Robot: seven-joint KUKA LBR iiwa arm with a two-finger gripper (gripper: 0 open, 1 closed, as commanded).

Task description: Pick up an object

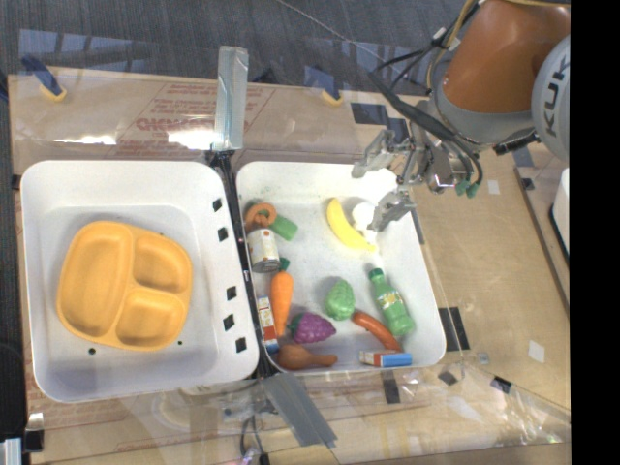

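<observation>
My gripper (380,184) hangs over the back right corner of the right bin (426,289), its two fingers spread apart with nothing between them. One finger (371,156) is over the bin's back rim, the other finger (391,206) sits just right of a yellow banana (344,227). A small white object (361,214) lies beside the banana under the fingers. Further forward in the same bin are a green bottle (390,301), a green pepper-like toy (339,298), an orange carrot (280,299), purple grapes (313,328) and a small can (263,249).
The left bin (48,192) holds a yellow divided plate (124,285). A red chilli (374,328), a brown piece (305,358) and a small tube (386,359) lie near the right bin's front wall. A grey bracket (230,95) stands behind the bins.
</observation>
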